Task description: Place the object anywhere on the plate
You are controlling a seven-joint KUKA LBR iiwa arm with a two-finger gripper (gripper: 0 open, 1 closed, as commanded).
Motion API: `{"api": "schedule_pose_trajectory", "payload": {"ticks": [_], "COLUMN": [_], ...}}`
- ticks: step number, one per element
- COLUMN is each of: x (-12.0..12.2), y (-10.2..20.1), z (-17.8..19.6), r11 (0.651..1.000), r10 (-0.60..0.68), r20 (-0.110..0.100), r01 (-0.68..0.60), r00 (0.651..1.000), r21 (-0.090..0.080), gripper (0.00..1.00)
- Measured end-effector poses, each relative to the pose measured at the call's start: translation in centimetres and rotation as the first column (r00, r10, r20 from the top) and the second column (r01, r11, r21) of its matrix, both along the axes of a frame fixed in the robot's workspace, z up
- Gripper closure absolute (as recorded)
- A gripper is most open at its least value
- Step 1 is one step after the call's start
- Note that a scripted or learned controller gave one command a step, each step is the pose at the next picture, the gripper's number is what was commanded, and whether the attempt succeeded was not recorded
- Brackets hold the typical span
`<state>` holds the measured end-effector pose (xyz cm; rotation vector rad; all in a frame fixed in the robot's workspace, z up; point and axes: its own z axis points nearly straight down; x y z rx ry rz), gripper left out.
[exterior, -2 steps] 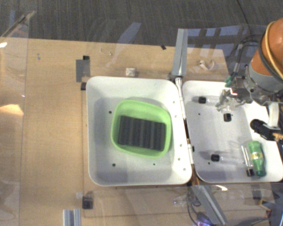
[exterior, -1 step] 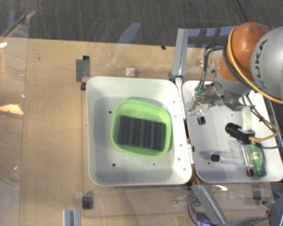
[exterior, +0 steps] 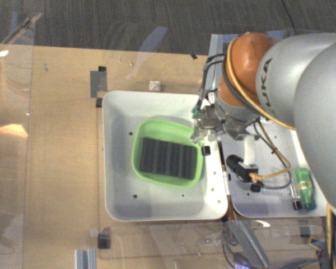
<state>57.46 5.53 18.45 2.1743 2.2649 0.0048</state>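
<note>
A green plate (exterior: 168,157) with a dark ribbed middle lies in the left white bin (exterior: 117,195). A small green bottle-like object (exterior: 304,188) lies near the right edge of the right bin (exterior: 269,206). The grey arm with its orange band reaches in from the right. Its gripper (exterior: 201,132) hangs over the plate's upper right rim, close to the wall between the two bins. The wrist body hides what is under the gripper.
A black fitting with a yellow cable (exterior: 242,168) hangs from the arm over the right bin. A small pale cube (exterior: 154,85) sits on the wooden bench behind the left bin. Black clamps (exterior: 99,85) mark the bench at the bin's corners.
</note>
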Motion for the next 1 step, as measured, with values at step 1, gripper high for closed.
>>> {"api": "schedule_pose_trajectory", "payload": {"ticks": [1], "x": [0.0], "y": [-0.04], "z": [0.0], "r11": [1.0], "r10": [-0.001], "r20": [0.0], "r01": [0.001], "r00": [1.0], "r21": [0.0], "gripper": [0.0]}}
